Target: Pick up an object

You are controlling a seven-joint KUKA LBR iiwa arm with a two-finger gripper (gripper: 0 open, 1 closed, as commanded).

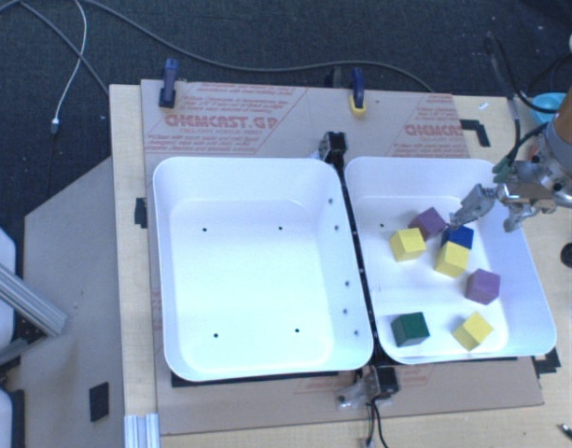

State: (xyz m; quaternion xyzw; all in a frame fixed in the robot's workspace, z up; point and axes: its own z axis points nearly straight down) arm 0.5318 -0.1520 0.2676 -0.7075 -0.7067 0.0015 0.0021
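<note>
The right bin [509,343] holds several small cubes. A purple cube [428,221], a blue cube [458,237] and two yellow cubes [408,244] [452,259] cluster near its middle. Another purple cube [482,286], a green cube [410,329] and a third yellow cube [473,329] lie nearer the front. My gripper [486,217] hangs over the bin's right side, open, with nothing between its fingers. Its left fingertip [461,215] sits just above the blue cube.
The left bin [174,278] stands beside the right one, their rims meeting at the centre. Both rest on a cardboard sheet [220,119] clamped to the bench. Cables run along the floor behind.
</note>
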